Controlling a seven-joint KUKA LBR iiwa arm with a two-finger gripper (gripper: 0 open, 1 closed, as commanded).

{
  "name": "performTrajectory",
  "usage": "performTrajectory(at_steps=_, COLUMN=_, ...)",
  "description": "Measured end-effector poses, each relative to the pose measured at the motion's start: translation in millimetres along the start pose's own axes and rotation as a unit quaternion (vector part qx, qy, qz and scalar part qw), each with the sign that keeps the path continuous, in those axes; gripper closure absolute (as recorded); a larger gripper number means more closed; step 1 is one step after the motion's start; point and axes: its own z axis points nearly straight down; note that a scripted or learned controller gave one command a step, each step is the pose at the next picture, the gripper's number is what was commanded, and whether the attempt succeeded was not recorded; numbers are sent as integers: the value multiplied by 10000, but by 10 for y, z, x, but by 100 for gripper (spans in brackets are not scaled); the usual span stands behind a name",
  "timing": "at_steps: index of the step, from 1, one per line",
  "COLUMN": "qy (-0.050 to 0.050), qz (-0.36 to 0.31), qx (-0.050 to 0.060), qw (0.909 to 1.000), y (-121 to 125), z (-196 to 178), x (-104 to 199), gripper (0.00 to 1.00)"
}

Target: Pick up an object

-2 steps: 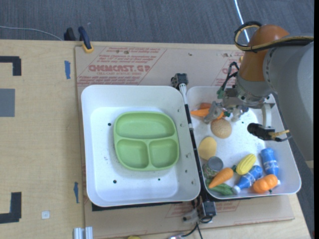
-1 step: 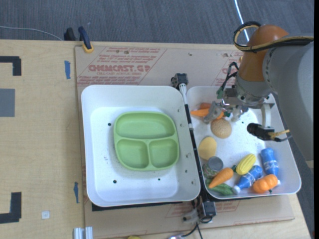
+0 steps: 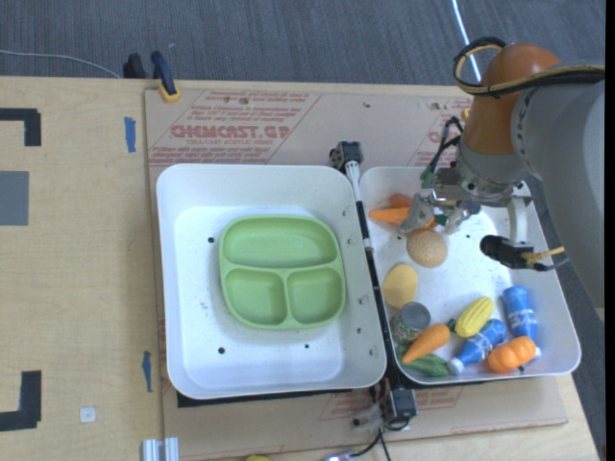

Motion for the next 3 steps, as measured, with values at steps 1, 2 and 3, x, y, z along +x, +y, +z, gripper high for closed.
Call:
performTrajectory(at_steps=1, qy=67, qz=31, qx=-174, qw=9998, y=27, z=-235, x=-316, gripper=100)
performTrajectory(at_steps=2, qy=18, qz=50, qx=-394, qw=9992, y=-518, z=-663, x=-472, gripper=100)
performTrajectory(at_steps=3, qy=22, qz=52, qx=-391, qw=9992, y=-519, z=-659, x=-469, gripper=0)
